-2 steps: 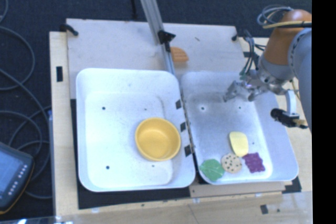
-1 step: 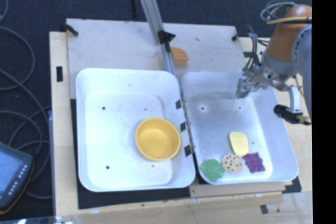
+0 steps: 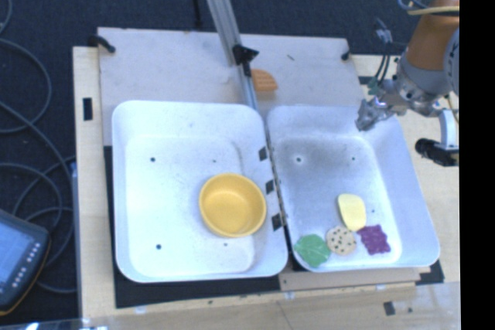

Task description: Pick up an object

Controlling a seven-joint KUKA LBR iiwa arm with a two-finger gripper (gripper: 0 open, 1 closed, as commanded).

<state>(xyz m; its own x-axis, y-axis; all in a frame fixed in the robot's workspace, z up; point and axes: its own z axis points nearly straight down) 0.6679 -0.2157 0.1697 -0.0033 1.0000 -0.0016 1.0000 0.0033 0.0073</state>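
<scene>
In the right bin, near its front, lie a yellow oval piece, a brown cookie, a purple piece and a green round piece. A yellow bowl sits in the left bin. My gripper hangs over the right bin's far right corner, well away from the pieces, with nothing seen in it.
A slanted metal pole rises from between the bins at the back. An orange object lies on the bench behind the bins. Cables and a tablet are off the bench to the left.
</scene>
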